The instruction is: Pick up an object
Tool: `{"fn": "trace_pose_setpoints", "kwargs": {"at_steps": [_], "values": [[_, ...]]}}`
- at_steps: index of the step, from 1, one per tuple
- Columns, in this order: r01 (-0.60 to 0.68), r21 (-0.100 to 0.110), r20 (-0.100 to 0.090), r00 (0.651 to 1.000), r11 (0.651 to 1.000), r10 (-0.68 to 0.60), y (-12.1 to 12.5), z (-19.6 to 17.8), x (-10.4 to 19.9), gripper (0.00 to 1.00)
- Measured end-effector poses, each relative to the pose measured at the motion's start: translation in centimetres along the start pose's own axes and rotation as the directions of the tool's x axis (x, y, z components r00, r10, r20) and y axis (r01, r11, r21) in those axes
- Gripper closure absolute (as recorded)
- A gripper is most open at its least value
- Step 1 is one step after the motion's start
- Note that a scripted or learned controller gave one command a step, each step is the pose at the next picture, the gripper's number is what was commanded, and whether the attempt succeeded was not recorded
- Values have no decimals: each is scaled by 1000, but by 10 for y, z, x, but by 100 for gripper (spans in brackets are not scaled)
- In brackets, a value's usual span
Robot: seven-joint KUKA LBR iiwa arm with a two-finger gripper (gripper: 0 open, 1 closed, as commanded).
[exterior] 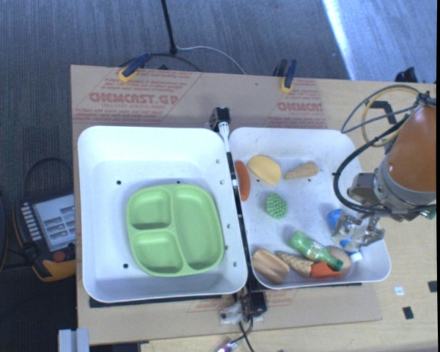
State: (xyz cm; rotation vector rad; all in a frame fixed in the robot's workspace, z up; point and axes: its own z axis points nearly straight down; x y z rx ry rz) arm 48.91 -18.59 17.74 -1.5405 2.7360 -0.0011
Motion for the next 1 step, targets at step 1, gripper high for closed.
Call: {"fn": "trace_pose_setpoints", "kwargs": {"at_steps": [1], "values": [[229,12,0,973,973,-229,-15,65,24,100]]}}
